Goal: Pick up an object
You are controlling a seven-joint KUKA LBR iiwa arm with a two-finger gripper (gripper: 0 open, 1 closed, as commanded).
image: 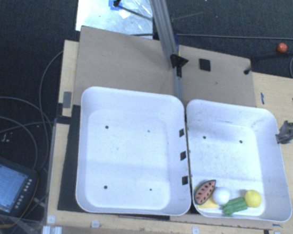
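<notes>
Several small toys lie bunched in the near corner of the right bin (229,135). They are a watermelon slice (204,191), a white ball (221,195), a green piece (235,205) and a yellow ball (253,198). A flat yellow piece (208,205) peeks out under the slice and the white ball. My gripper (289,133) hangs at the far right, just outside the right bin's right rim, well away from the toys. Nothing shows in it.
The left bin (126,148) stands beside the right one on a brown board (127,63). A slanted metal pole (166,25) rises behind the bins. A teach pendant (1,183) lies on the floor at the lower left, with cables around it.
</notes>
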